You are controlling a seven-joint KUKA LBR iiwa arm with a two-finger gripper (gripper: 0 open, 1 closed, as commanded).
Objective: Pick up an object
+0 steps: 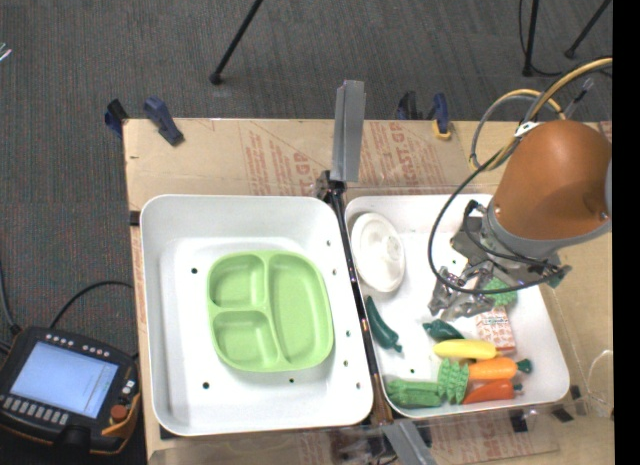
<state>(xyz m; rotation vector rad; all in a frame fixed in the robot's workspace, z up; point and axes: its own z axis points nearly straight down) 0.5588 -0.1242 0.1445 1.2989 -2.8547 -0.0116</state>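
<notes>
Claw [462,298] low in the right bin [420,211], grip state impossible to tell; small carton [495,331] just beside, toward bin's front right corner, long axis running front to back

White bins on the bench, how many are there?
2. The left bin holds a green divided plate. The right bin holds the toy food, with the claw over it.

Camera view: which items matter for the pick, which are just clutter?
Job:
gripper
right bin toys: banana, carrot, dark green pepper, green brick, carton, white bowl

Clutter:
green tray in left bin
pendant
clamps
</notes>
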